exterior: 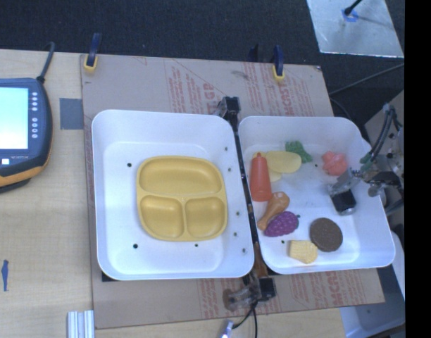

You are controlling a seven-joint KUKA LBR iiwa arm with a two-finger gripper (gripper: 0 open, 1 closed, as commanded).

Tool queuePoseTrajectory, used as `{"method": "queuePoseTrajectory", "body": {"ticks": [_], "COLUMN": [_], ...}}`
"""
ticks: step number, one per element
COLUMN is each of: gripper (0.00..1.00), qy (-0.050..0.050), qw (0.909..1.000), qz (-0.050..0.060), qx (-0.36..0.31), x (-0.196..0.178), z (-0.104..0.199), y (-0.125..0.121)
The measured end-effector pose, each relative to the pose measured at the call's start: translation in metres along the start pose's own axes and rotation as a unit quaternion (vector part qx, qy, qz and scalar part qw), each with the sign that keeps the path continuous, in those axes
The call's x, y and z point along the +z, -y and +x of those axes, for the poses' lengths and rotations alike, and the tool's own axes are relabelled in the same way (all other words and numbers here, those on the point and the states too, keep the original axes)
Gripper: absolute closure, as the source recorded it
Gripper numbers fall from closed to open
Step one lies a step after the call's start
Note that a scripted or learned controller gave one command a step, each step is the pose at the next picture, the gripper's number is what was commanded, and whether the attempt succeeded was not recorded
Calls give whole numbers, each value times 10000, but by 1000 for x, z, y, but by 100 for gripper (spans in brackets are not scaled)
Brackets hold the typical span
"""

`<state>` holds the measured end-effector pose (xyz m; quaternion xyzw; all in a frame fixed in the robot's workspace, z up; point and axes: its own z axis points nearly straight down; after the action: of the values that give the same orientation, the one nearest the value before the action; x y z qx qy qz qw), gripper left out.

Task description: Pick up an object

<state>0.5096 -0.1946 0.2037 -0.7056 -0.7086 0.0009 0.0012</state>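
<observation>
- Eight toy foods lie in the right bin [308,129], and any one of them would serve as the object to pick up; none is lifted yet.
- The gripper [340,187] hangs low over the right-hand part of that bin. Whether it is spread or closed cannot be made out at this slant, and nothing can be seen clamped in it.
- Judged step: the approach, with the grasp itself not yet made.
- Closest to the gripper is the pink toy [334,162], just beside it toward the bin's back wall.
- The brown disc [326,234] lies near the gripper on the opposite side, toward the front wall, with the yellow cheese wedge [303,251] just past it.
- Farther from the gripper, toward the bins' shared edge, are the purple grapes [281,223], the tan cone [274,206], the red bottle [260,177], a pale yellow piece [284,162] and a small green piece [296,148].
- The left bin [117,189], well apart from the gripper, holds a yellow divided plate [182,197].
- The next move probably calls for centring over one nearby piece, the pink toy or the brown disc, then descending and closing squarely on it. The flat disc looks harder to pinch.
</observation>
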Motion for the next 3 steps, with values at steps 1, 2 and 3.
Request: {"method": "queuePoseTrajectory", "body": {"ticks": [1, 2, 3], "gripper": [0, 0, 0], "qy": [1, -5, -3], "qw": [10000, 10000, 10000], "qz": [12, -6, -5], "qx": [-12, 4, -4], "x": [113, 111, 111], "z": [37, 62, 37], "y": [-44, -115, -148]}}
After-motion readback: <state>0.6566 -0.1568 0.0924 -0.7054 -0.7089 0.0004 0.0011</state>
